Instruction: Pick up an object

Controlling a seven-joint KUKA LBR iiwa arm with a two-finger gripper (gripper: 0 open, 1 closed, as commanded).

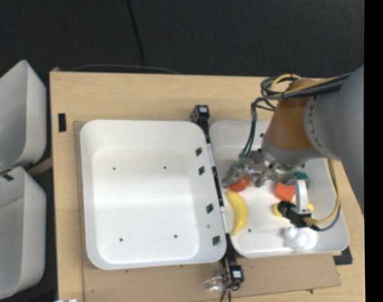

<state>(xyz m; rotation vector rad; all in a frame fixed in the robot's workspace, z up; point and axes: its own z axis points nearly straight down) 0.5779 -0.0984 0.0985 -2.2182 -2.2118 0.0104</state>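
Two white bins are sitting side by side on the desk (65,168); I am logging the contents remotely.

- Left bin (91,168): playing no part in this pick.
- Right bin (261,250): carrying a banana (238,214), an orange-red piece (240,184), a second orange-red piece (284,191), a small yellow piece (278,209) and a white lump (297,237).
- Gripper (248,176): hanging low in the right bin, just beside the first orange-red piece, which I am taking as the likely target.
- Jaws: I am not managing to tell whether they are spread or pressed together.
- Progress: nothing is showing as lifted, and every item is lying on the bin floor. I am judging the approach near done, with the closing and the lift both left.
- Orientation: the orange-red piece is looking too small and too crowded by the gripper to give a long axis. The banana is lying just beside the divider, its long axis running along it from far to near, with the curve bulging away from the left bin.
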